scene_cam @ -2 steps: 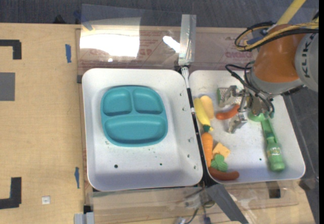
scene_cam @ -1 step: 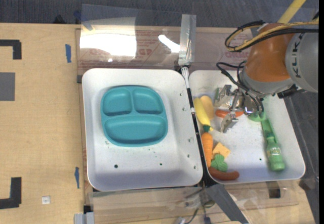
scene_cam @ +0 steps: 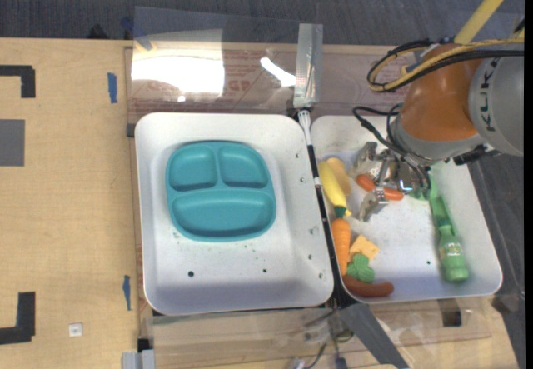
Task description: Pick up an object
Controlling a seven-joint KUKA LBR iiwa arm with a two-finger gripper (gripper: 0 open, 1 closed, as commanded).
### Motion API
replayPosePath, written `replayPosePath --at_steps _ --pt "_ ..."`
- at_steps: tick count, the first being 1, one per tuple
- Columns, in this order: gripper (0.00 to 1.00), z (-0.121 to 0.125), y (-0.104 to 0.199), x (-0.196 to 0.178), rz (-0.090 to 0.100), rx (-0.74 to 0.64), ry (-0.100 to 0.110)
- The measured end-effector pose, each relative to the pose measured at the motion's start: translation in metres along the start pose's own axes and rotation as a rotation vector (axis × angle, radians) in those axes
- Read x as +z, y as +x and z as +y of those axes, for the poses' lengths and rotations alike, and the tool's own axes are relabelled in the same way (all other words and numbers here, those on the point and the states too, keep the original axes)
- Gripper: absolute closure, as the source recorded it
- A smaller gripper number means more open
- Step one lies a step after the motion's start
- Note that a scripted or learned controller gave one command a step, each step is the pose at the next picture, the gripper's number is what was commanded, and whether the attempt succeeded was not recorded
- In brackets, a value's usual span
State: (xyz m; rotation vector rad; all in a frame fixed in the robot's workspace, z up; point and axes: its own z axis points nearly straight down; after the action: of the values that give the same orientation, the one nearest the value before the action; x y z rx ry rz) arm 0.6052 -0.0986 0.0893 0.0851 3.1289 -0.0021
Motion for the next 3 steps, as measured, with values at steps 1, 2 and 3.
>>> replayPosePath --at_steps 1,2,3 --pt "0.0 -0.001 -0.002 0.0 0.0 0.057 -0.003" --pt "0.0 0.002 -0.012 0.001 0.0 0.209 -0.002" --pt "1.0 0.003 -0.016 -0.014 -0.014 0.208 -0.001"
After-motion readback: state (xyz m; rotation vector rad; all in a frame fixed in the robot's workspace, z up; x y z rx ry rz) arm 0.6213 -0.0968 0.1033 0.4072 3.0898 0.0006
